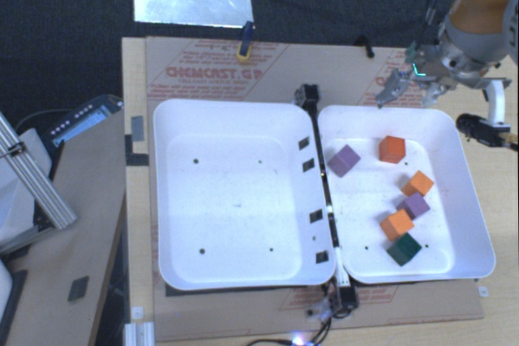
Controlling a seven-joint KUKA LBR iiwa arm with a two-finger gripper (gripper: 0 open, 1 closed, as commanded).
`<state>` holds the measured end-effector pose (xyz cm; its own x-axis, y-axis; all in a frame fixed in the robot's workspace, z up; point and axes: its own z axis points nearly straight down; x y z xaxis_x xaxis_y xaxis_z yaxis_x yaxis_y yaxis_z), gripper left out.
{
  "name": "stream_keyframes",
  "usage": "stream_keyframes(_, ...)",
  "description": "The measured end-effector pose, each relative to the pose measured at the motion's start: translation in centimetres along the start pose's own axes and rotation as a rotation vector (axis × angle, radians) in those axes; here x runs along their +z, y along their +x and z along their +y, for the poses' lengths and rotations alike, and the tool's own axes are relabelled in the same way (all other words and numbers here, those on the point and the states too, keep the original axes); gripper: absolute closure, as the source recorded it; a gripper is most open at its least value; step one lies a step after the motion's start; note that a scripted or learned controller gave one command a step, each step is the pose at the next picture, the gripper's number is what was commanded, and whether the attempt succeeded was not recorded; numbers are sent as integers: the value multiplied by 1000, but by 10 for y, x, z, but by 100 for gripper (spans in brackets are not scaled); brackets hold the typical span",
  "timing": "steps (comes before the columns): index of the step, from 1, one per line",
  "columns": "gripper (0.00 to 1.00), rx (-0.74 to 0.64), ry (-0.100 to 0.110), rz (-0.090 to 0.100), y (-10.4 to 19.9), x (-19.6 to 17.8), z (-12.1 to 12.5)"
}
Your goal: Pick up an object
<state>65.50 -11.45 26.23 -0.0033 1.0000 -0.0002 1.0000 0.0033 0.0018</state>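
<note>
The grey two-finger gripper [409, 87] hangs over the far rim of the right white plastic bin [466, 198], and whether its jaws are apart or together I cannot tell. Nearest below them sits an orange cube [392, 149], with a purple cube [344, 160] off to the left. Further down cluster a second orange cube [418, 183], a small purple block [417, 206], another orange block [396, 224] and a dark green cube [404, 249].

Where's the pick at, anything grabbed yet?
Nothing looks done: all six blocks lie in the right bin, including the purple block and the orange block. In hand: the tool hangs above the bin's far rim, carrying no block. Left: descend, grasp one, lift.
</note>
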Motion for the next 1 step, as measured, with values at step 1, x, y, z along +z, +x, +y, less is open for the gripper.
stream_keyframes(1,0,6,5,-1,-63,102,12)
